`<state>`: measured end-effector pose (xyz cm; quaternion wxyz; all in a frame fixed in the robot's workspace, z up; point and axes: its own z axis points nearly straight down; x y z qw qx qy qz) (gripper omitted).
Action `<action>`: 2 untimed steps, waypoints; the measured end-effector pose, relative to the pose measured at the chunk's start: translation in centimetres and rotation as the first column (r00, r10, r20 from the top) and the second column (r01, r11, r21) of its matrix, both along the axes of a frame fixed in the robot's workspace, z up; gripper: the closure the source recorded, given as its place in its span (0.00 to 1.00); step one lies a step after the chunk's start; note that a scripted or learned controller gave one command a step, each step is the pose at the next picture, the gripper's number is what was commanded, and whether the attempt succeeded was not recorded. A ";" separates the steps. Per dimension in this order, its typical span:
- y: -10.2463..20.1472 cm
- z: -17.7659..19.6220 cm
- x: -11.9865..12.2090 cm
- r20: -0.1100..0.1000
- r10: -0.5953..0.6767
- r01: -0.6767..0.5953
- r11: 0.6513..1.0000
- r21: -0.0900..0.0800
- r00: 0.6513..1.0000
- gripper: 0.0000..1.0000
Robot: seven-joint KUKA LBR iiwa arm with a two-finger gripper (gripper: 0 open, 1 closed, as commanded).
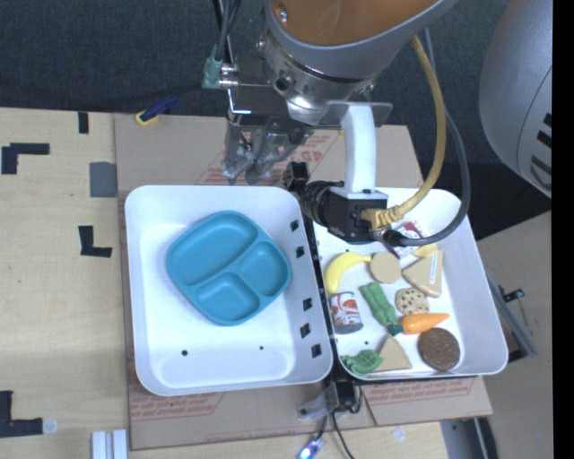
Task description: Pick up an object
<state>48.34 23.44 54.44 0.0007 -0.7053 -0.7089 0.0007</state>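
Two white bins sit side by side on your desk [54,296]. The left bin [152,359] carries a blue divided tray [229,267], lying slightly turned, its three compartments bare. The right bin [480,332] holds the pickable clutter: a yellow banana [343,267] near the shared wall, a small can with a red label [346,311] just below it, a green pickle-like piece [378,303] beside the can, a chocolate-chip cookie [411,300], an orange carrot [421,323], a round brown biscuit [439,348], a pale wedge [424,273] and a green leafy piece [363,361] at the near edge.

Your arm's grey body with its orange band [345,22] fills the top centre of the view. The claw [256,157] hangs beyond the far rim of the left bin, over the cardboard sheet [161,148] under the bins, well apart from the toy food. You see nothing between its tips; whether they stand apart or together cannot be told from this angle. A yellow hose [439,116] loops down to a black fitting [341,211] at the far corner of the right bin.
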 end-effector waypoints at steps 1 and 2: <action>-0.2 -12.0 0.1 -0.012 -0.004 0.004 1.000 -0.007 1.000 1.00; -0.2 -27.1 0.8 -0.014 -0.004 0.004 1.000 -0.008 1.000 1.00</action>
